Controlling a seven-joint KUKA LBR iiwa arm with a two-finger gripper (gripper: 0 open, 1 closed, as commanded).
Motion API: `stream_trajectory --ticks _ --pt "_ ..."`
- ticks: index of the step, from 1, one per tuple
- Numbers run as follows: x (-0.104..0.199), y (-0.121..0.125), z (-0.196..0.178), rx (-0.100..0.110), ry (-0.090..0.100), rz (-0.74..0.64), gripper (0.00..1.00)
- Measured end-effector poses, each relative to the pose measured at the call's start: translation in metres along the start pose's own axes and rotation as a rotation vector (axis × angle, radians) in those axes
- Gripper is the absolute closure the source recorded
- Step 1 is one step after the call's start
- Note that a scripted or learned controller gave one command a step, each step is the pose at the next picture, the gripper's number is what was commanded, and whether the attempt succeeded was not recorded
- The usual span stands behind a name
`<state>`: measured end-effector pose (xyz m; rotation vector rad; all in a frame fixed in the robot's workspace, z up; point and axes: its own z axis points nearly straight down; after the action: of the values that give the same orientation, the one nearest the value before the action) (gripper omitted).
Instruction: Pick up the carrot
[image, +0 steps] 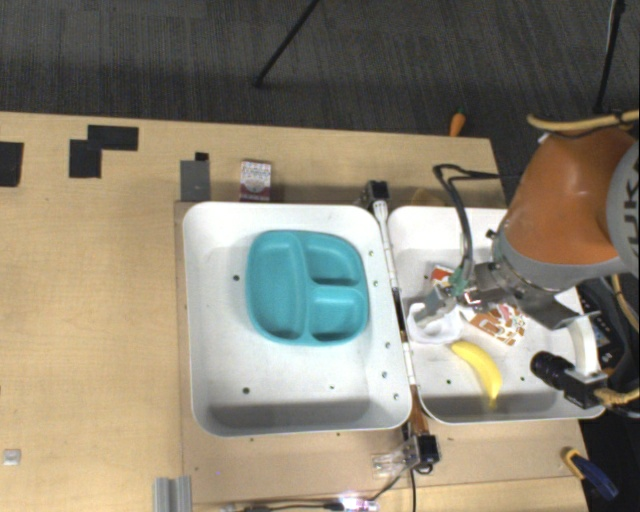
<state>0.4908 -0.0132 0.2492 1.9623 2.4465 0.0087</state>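
My gripper (432, 318) is low in the right bin (520, 408), beside the banana (480, 366); whether it is closed I cannot tell. I cannot make out the carrot, so nothing is lifted yet.

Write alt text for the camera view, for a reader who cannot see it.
A grey and orange arm reaches from the right into the right bin, its gripper low among small items beside a banana. The left bin holds a teal divided plate.
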Motion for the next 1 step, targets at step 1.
stream_trajectory --ticks 1 --pt "0.0 0.0 0.0 0.0 0.0 0.0 0.0"
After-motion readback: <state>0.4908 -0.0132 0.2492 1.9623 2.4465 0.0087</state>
